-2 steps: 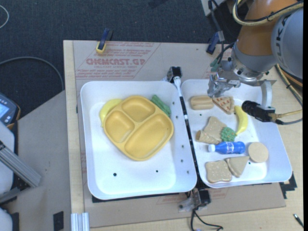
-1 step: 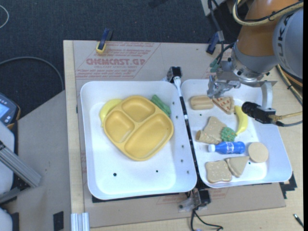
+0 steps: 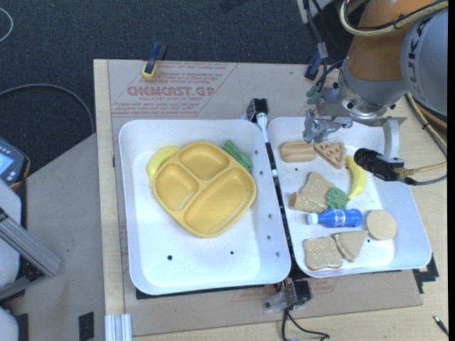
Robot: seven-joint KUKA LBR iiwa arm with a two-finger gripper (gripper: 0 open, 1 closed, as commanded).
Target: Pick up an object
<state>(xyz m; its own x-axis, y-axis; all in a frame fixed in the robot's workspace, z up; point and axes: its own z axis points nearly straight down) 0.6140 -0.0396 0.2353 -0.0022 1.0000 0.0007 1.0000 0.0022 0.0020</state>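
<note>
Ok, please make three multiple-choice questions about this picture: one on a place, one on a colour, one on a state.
1. Where does the yellow divided tray lie?
A. left bin
B. right bin
C. on the cardboard

2. What colour is the small bottle?
A. red
B. blue
C. green

3. How does the bottle lie?
A. upright
B. on its side
C. between the gripper's fingers

Answers: 1 A, it sits in the left bin. 2 B, its body is blue. 3 B, it lies flat among the toast pieces, apart from the gripper.

right bin (image 3: 416,222): toy foods lying flat — bread slices (image 3: 323,253), pizza wedge (image 3: 330,153), banana (image 3: 357,180), broccoli (image 3: 337,198), blue bottle (image 3: 339,218), round cookie (image 3: 382,225).
</note>
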